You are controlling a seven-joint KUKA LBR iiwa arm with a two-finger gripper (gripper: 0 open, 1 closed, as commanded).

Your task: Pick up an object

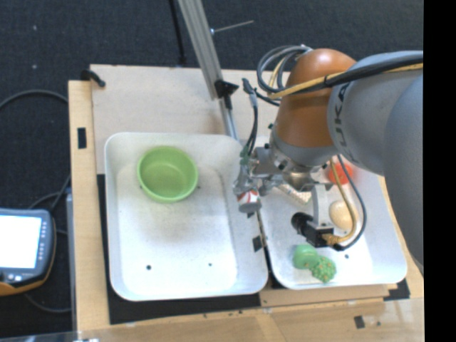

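Position: my gripper (248,197) hangs over the seam where the two bins' rims meet, at mid-depth of the bench (142,98). My arm (370,112) comes in above the right bin (377,262) and covers that bin's far part.

Grip state: I cannot tell whether the gripper is spread or closed. The wrist hardware blocks the view, and nothing can be confirmed as held.

Contents, left bin (178,262): one green bowl (167,174), upright, mouth up, in the far half, well apart from my gripper.

Contents, right bin: a green lump (314,261) near the front rim; a pale rounded piece (341,216) behind it, toward the middle; an orange piece (342,172) farther back, partly hidden by my wrist. All three lie to the right of my gripper and none touches it.
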